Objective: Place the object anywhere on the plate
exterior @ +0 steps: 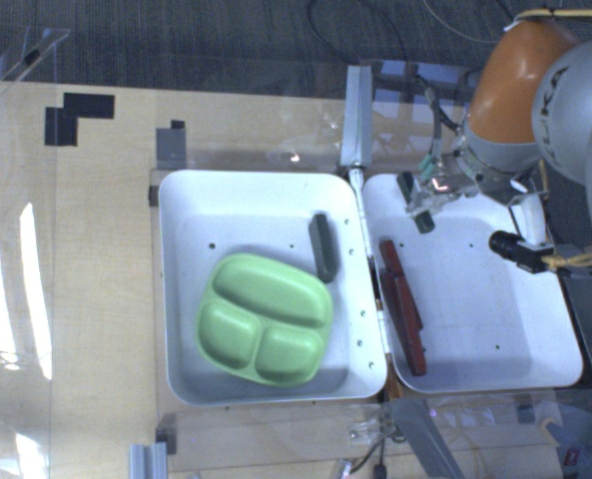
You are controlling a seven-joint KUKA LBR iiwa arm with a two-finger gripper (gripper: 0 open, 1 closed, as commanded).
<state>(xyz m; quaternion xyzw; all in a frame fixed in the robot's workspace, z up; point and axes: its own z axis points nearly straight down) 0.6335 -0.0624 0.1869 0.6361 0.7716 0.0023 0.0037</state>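
Note:
A green plate point(264, 319) with three compartments lies in the left bin point(186, 267), toward its front. A dark grey bar point(322, 245) rests on the bin floor just beyond the plate's far right edge, touching or nearly touching its rim. In the right bin point(495, 307), two dark red sticks point(401, 307) lie along the left wall. My gripper point(416, 204) hangs over the far left corner of the right bin. Its two dark fingers point(424, 223) stand apart with nothing between them.
A metal divider point(355, 128) runs between the bins at the back. The arm's grey body and orange band point(515, 78) cover the right bin's far right corner. A black part with a yellow cable point(520, 249) juts over the right bin's right side.

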